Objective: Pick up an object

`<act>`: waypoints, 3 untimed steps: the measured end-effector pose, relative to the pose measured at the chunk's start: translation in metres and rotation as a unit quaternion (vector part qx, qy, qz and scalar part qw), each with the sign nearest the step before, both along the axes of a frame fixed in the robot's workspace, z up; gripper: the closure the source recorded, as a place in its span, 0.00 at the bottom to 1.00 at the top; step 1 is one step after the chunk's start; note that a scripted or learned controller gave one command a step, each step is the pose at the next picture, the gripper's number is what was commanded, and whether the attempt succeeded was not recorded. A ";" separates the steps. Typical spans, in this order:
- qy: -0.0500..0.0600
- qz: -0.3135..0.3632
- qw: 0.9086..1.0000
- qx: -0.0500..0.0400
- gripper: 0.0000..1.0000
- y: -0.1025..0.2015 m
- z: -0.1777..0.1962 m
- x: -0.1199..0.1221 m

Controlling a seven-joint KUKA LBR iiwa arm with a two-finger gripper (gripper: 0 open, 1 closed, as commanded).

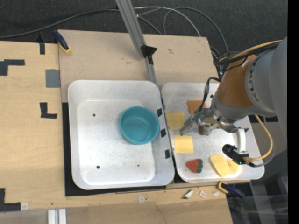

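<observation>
Arm comes in from 3 o'clock; the gripper [196, 123] hangs low over the right bin [177, 90], near its centre. Fingers look spread apart w/ nothing between them, though the wrist covers part of them, so that's a judgement.

Candidate objs, all in the right bin: a pale yellow block [175, 121] just at 9 o'clock of the gripper, a second yellow block [183, 144] at 7 o'clock, a red-and-green strawberry-like piece [195, 165] at 6 o'clock near the bin's front rim, a yellow wedge [223, 165] at 5 o'clock, an orange piece [195, 106] at 12 o'clock, partly under the wrist.

Step in hand, as I judge it: approach and closing, no grasp yet. To do it well: pick one block, prob. the nearest, centre the fingers across its flat sides, descend straight, close only once the tips are past its top edge. The two yellow blocks lie near each other, so avoid nudging the second. Bin floor is slick white plastic; an off-centre squeeze may skid the block.

Surface & room: left bin [88, 97] holds a teal bowl [138, 125]. Bins sit on a light wood bench [28, 125] w/ black tape marks; a metal pole [135, 27] and cables [187, 17] at 12 o'clock, dark floor behind.
</observation>
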State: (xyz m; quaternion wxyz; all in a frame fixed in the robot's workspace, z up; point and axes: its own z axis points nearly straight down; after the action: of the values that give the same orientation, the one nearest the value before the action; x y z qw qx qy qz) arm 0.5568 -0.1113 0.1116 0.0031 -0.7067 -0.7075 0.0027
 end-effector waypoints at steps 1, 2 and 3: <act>-0.004 0.000 1.000 0.000 0.00 0.000 -0.022 0.000; -0.003 0.001 1.000 0.000 1.00 0.001 -0.013 0.000; -0.006 0.000 1.000 -0.001 1.00 0.002 0.049 0.006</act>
State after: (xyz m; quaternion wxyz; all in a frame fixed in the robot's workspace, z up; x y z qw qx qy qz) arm 0.5632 -0.1098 0.1609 -0.0018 -0.7065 -0.7077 -0.0013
